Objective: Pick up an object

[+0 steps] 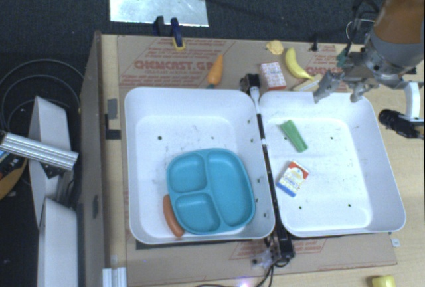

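Note:
My gripper (pixel 340 93) hangs over the back rim of the right bin (pixel 372 166), its two fingers spread apart with nothing between them. In that bin lie a green block (pixel 293 135) near the back left and a small white, red and blue carton (pixel 292 179) toward the middle. The left bin (pixel 143 146) holds a blue divided plate (pixel 210 190) and an orange sausage (pixel 172 216) at its front left.
On the cardboard behind the bins lie a carrot (pixel 215 70), a small pink box (pixel 273 75), a banana (pixel 296 64) and a yellow bit (pixel 274 47). A blue clamp (pixel 176 32) stands at the bench's back edge. Grey metal parts (pixel 40 149) sit left of the bench.

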`<move>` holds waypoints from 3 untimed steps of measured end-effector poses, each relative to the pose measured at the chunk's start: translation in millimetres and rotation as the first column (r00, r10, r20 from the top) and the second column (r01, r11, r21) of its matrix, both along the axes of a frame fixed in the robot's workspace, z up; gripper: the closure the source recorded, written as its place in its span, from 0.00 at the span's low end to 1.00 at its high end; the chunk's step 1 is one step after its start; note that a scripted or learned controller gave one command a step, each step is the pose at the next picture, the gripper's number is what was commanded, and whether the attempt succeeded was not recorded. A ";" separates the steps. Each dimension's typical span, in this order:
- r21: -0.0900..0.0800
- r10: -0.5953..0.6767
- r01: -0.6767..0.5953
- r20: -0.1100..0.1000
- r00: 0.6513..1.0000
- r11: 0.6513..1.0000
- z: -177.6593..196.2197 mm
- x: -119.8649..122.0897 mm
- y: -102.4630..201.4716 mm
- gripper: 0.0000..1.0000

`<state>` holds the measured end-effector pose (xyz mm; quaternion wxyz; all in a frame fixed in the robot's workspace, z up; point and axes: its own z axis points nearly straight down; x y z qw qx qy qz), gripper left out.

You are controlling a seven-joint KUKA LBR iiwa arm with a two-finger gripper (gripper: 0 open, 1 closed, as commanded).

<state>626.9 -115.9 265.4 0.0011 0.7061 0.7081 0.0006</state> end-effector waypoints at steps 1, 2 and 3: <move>0.002 0.003 -0.003 -0.004 1.000 1.000 -79.6 7.8 23.1 0.00; 0.001 -0.001 0.001 -0.005 1.000 1.000 -177.1 13.3 19.3 0.00; 0.001 -0.001 0.001 0.001 1.000 1.000 -161.6 14.9 19.2 1.00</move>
